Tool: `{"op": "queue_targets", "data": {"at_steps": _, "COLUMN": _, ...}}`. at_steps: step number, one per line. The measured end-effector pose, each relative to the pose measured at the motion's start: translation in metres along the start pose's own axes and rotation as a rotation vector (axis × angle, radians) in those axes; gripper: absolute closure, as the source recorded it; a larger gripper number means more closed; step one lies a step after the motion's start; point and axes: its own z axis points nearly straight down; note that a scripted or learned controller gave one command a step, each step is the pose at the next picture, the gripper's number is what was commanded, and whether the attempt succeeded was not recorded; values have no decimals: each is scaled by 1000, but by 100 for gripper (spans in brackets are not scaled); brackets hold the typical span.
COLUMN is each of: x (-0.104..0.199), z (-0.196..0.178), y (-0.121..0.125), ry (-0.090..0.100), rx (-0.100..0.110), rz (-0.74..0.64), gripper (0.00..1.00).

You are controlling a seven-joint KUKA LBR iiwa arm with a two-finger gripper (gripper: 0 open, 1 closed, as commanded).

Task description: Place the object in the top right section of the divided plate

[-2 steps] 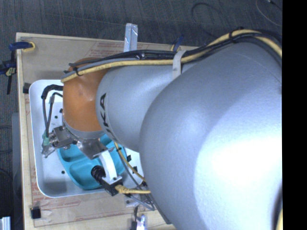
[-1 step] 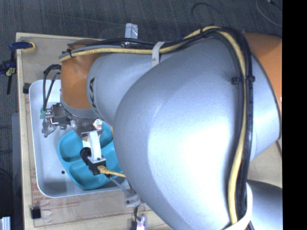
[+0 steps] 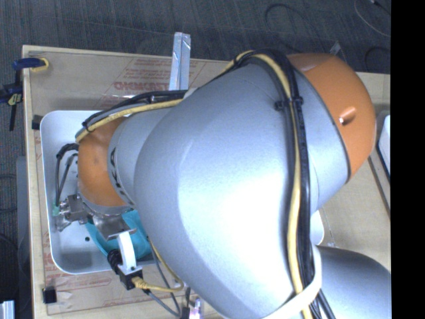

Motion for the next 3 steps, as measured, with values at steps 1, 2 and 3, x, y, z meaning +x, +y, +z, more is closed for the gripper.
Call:
{"op": "queue_targets", "data": {"at_steps": 1, "x": 7, "z": -137, "y": -5, "ry": 5, "rx": -1, "rz": -108, "gripper": 0}}
{"op": "queue_targets", "data": {"at_steps": 2, "x": 7, "z": -137, "y": -5, "ry": 5, "rx": -1, "rz": -108, "gripper": 0}}
{"op": "queue_targets", "data": {"at_steps": 3, "x": -12, "z": -1, "y": 14, "ry": 3, "rx": -3, "rz": -437, "gripper": 0}}
